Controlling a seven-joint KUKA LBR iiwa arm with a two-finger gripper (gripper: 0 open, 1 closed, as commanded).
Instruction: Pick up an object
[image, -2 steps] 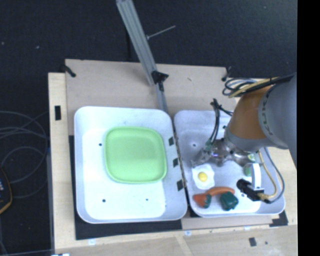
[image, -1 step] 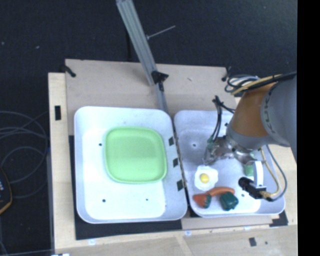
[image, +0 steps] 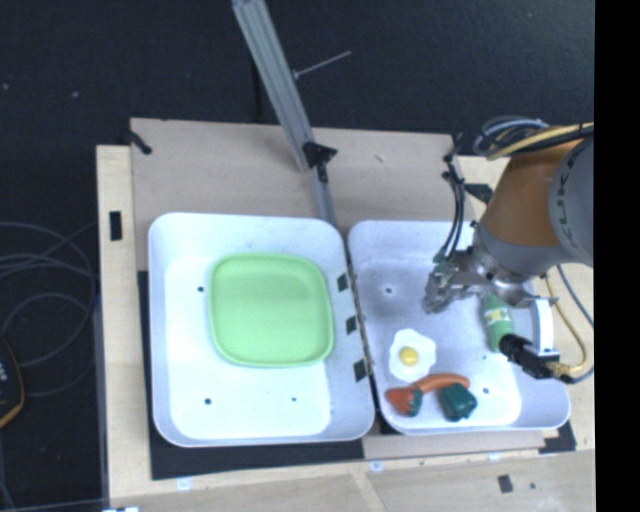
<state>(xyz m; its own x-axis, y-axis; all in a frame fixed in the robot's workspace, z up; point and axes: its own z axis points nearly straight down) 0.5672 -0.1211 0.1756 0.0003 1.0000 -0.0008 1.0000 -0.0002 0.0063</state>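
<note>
Approach step. End effector (image: 440, 292) low in right bin (image: 385, 250); grip state unclear, nothing seen held. Egg (image: 411, 354) nearest. Next: align over it, descend.

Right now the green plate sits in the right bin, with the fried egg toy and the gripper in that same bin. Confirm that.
Not quite. The camera view shows the green plate in the left bin. The fried egg toy and the gripper are in the right bin, as you said.
</note>
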